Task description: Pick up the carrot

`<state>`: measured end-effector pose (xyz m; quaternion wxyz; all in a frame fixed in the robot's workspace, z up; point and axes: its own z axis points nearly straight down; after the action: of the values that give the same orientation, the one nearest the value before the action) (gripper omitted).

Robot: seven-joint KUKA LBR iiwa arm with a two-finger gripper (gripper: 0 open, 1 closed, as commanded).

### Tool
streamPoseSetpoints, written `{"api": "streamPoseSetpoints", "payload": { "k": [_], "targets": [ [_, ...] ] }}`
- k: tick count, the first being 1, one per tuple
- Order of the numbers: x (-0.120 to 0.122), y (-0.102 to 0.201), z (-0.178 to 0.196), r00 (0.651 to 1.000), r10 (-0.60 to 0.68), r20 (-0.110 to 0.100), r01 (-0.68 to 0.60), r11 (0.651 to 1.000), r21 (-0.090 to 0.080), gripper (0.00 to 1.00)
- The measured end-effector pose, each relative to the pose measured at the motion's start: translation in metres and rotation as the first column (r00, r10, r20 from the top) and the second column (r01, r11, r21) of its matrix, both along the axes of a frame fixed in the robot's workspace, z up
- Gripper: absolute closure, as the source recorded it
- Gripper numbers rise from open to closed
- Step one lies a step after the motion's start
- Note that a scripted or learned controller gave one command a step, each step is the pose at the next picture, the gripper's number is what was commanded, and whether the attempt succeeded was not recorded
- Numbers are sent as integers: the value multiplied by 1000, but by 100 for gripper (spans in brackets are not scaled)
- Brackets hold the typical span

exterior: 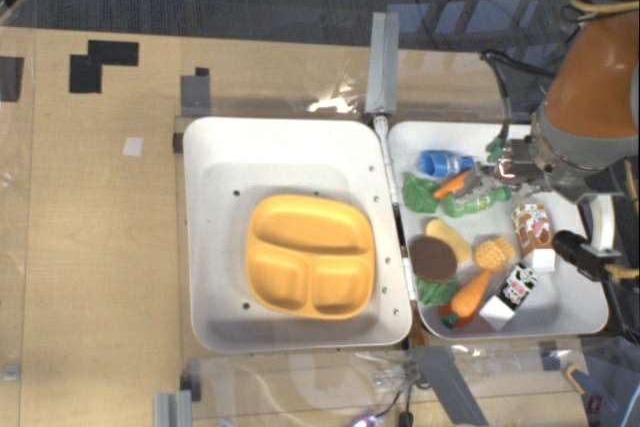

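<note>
The table [90,215] is pale tan wood with black square marks at its 10 o'clock corner. Both bins are white: the left bin [215,245] carries a yellow divided tray [310,255], the right bin [590,315] a jumble of colours. There the carrot [470,293] is orange with a green top; at its 12 o'clock lies a dark brown disc [434,258], and a blue item [440,162] at the bin's 11 o'clock. A small carton [516,285] bears black-and-white patches. The arm [595,85] is orange above grey.
</note>
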<state>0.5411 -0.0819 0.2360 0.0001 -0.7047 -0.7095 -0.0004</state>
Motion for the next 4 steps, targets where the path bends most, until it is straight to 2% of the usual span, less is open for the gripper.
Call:
{"api": "streamPoseSetpoints", "payload": {
  "k": [1, 2, 3, 4],
  "targets": [
    [46, -63, -79, 992, 128, 1, -128, 992, -1, 0],
    [119, -71, -151, 998, 52, -21, -52, 999, 6, 0],
    [89, -67, -149, 943, -332, 6, 332, 943, 3, 0],
    [91, -66, -139, 945, -327, 5, 327, 945, 3, 100]
  ]
}}
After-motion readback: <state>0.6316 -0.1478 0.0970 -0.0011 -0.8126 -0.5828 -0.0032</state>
